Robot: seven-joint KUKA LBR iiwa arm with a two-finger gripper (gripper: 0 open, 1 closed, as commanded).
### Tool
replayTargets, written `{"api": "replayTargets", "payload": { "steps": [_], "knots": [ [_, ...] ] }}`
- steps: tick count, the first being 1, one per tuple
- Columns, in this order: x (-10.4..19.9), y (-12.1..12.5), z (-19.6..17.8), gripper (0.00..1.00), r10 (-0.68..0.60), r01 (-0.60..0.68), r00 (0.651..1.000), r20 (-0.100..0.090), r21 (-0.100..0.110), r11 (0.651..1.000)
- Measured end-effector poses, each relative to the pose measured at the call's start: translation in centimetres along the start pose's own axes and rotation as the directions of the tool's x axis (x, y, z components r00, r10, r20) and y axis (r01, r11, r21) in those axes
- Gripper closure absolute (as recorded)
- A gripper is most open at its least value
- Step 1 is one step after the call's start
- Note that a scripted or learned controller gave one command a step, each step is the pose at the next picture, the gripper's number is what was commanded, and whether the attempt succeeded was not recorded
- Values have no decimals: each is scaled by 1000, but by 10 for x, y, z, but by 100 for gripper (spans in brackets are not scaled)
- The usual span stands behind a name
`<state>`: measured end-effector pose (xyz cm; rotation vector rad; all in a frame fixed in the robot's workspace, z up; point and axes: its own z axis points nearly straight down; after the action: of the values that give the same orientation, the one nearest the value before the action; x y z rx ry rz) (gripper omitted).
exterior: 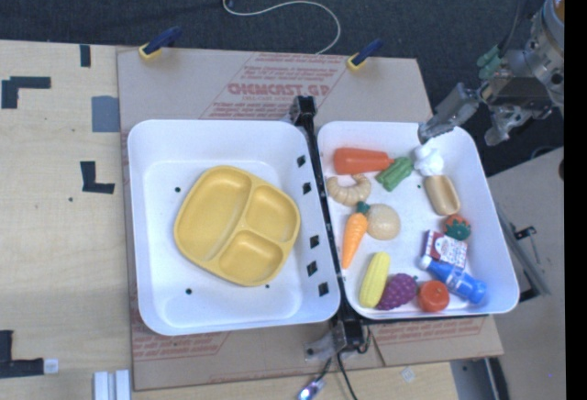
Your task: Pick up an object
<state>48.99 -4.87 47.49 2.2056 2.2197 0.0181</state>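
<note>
My gripper (470,123) hangs over the far right corner of the right bin (496,222), its two fingers spread apart with nothing between them. Just under its left finger (444,118) lies a small white piece (428,159). Close by are a green vegetable (396,172), a long red piece (360,160) and a bread roll (442,194). Further forward lie a carrot (353,238), a pale round piece (382,222), a corn cob (374,279), purple grapes (398,291), a tomato (434,297), a blue bottle (460,283), a small carton (445,250) and a strawberry (457,227).
The left bin (147,205) holds a yellow divided plate (238,224). A black divider (315,205) runs between the two bins. Both bins rest on a cardboard sheet (266,86) held by two clamps at its far edge. A curled pastry (348,192) lies near the divider.
</note>
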Motion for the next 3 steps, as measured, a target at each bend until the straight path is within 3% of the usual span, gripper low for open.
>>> {"api": "replayTargets", "payload": {
  "steps": [1, 2, 3],
  "knots": [
    [87, -9, 102, 0, -3, 3, 1000, -1, 29, 1000],
    [82, -7, 87, 100, 2, -2, 1000, 0, 20, 1000],
    [154, 2, 33, 100, -3, 3, 1000, -3, 12, 1000]
  ]
}}
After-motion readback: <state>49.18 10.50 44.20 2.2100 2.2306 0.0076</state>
